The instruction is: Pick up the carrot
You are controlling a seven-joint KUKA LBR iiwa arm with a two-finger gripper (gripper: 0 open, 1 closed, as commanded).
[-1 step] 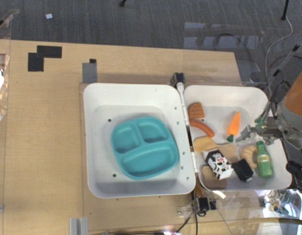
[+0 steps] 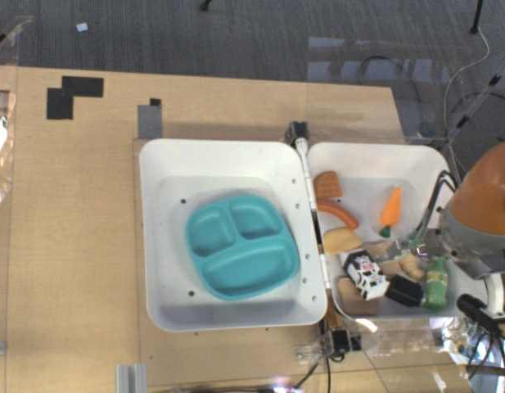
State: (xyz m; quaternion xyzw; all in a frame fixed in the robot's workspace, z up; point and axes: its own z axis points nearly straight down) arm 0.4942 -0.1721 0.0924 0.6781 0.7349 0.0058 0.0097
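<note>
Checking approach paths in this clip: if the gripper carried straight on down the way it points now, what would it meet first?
Probably the cluster of toys under it, near the green item and black piece, not the carrot, which lies apart toward the bin's far side. Depth is unclear.

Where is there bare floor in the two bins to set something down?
In the left white bin, only narrow floor rings the teal divided plate. In the right white bin, the back strip above the orange carrot is bare. Its front is crowded with the black-and-white cow toy and other food toys.

Grey arm (image 2: 481,248), rounded orange band (glossy) above wrist, thin black cables
</note>
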